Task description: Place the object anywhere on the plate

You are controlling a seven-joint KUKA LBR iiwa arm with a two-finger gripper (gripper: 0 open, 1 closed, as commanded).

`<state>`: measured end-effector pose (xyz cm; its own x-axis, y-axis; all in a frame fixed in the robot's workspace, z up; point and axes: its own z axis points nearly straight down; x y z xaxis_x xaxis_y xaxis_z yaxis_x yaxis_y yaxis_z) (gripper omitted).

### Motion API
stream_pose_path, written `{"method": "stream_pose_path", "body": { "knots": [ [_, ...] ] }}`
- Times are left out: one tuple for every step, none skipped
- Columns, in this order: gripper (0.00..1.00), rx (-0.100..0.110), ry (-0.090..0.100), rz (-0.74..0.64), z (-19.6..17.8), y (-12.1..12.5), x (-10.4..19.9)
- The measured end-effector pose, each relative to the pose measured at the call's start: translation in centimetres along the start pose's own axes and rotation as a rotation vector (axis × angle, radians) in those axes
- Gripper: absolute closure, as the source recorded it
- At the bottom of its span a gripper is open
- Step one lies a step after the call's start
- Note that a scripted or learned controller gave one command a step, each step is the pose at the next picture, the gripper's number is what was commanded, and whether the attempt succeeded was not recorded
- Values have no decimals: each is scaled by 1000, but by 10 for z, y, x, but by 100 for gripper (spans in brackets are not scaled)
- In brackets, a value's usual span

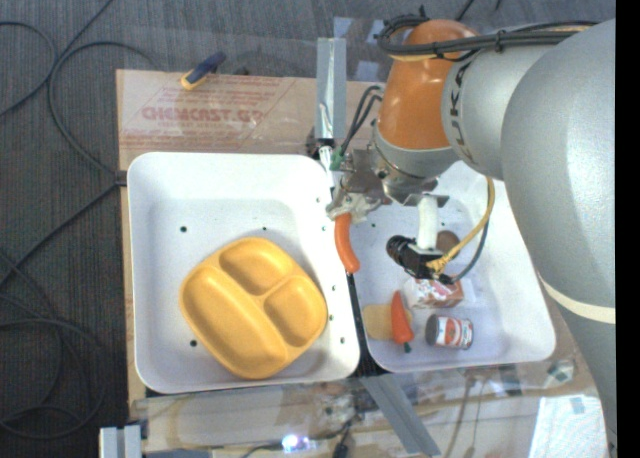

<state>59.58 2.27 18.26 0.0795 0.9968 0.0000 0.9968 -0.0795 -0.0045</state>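
Gripper [345, 208] sits over the seam between the two bins, with an orange sausage-like object [346, 244] hanging right below its fingertips, long axis running down and slightly right, top end apparently pinched between nearly closed fingers; the contact is small in view, so the hold is probable, not certain. Yellow compartment plate [254, 306] lies in the left bin [170, 196], down-left of the gripper and near. Next move likely a short carry leftward and down.

Grey arm [560, 146] — orange band [425, 86]
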Motion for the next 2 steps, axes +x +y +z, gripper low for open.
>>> {"method": "stream_pose_path", "body": {
  "knots": [
    [100, 1, 1, -178, 0, -60, 49],
    [0, 1, 0, -178, 0, -60, 48]
  ]
}}
